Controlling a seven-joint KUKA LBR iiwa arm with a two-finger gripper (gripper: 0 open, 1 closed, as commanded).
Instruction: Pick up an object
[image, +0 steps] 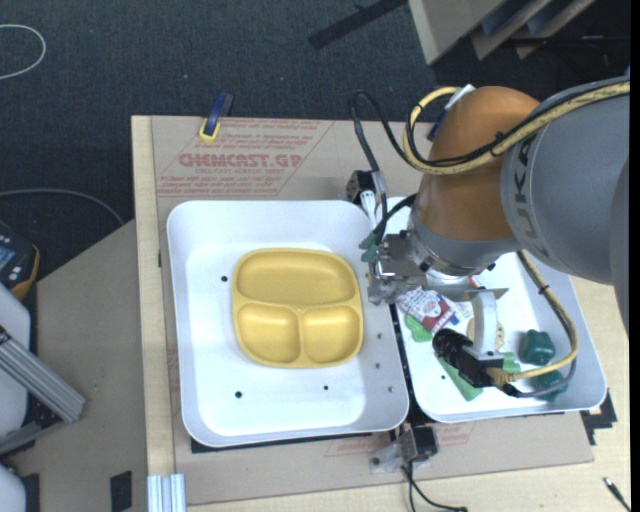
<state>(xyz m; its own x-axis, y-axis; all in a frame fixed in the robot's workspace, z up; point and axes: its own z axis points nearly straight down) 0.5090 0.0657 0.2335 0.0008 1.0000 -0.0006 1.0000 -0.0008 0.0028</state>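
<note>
Brown cardboard sheet (240, 160) w/ red print under bins; dark carpet (150, 60) behind.

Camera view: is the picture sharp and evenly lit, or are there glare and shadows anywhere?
In the camera view, the yellow divided tray and the left bin look sharp and evenly lit, with soft shine on the tray's ridges; the arm's orange band carries a mild highlight; the arm casts shade over the right bin, so its small items are harder to make out.

My worktop (160, 300) carries two white bins: one (200, 400) left of my gripper (395, 275), another (590, 380) beneath it.
</note>
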